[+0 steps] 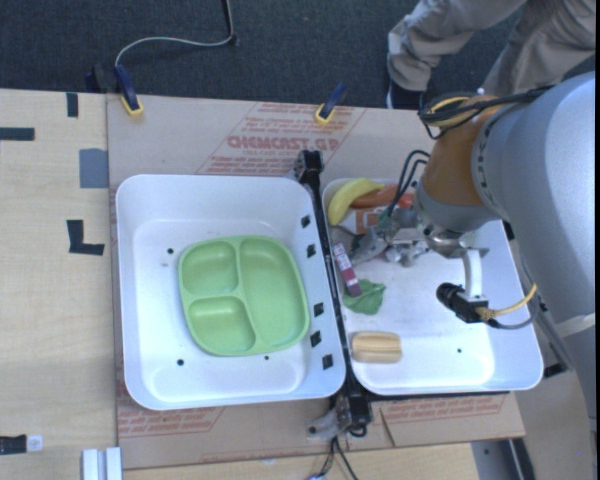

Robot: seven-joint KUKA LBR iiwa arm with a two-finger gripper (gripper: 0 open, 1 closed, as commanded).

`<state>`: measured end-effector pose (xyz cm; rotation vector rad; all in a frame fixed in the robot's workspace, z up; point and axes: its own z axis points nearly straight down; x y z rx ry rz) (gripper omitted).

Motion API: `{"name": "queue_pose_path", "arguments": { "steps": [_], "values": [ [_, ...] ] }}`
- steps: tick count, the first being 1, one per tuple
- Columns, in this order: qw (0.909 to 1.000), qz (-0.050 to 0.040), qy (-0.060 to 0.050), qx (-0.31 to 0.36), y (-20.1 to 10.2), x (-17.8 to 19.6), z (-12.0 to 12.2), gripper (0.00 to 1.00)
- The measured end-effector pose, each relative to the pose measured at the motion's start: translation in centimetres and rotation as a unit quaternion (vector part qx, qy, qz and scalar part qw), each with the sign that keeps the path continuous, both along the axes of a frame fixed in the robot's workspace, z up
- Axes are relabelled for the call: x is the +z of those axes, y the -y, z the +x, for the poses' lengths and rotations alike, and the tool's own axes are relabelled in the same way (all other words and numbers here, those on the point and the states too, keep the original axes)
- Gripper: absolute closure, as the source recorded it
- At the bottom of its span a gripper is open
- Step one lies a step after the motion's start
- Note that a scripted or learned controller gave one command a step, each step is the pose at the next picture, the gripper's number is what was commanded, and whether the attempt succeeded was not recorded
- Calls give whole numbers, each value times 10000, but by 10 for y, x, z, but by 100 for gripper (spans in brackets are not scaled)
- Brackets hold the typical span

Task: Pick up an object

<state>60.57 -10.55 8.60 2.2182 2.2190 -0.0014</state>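
Landmark: the divider (pixel 325 268) where the two white bins meet.

Candidate objects, all in the right bin (pixel 480 368):
- Banana (pixel 348 197), yellow, at the far end just beside the divider, tucked into the bin's back corner.
- Orange-red item (pixel 385 197), touching the banana on the side away from the divider; kind unclear, partly hidden by the arm.
- Slim pink-and-white packet or tube (pixel 344 266), lying along the divider, nearly against it.
- Green leaf-like piece (pixel 364 297), just beside the packet's near end.
- Bread roll (pixel 376 347), tan, lying flat near the divider toward the near end, apart from the rest.

Tool: gripper (pixel 388 243), lowered among the far-end cluster between the banana and the packet. Open or closed cannot be told; nothing is seen held.

Judgement: the cluster is crowded, so a clean grasp there looks hard; the bread roll stands freest.

Other items:
- Left bin (pixel 145 218), holding a green three-compartment plate (pixel 244 294), near the divider.
- Arm (pixel 520 168), covering the right bin's far side.
- Person in beige clothing (pixel 500 18) beyond the bench.
- Yellow clamps (pixel 130 98) on the cardboard's far edge.
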Motion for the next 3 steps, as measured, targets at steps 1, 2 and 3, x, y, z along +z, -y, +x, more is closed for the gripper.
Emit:
{"name": "queue_pose_path", "arguments": {
  "steps": [1,2,3],
  "values": [
    [10000,25,-84,0,-9,1,46,0],
    [9997,78,-231,10,-4,-2,56,0],
    [9997,87,-232,15,-3,-3,56,0]
  ]
}}
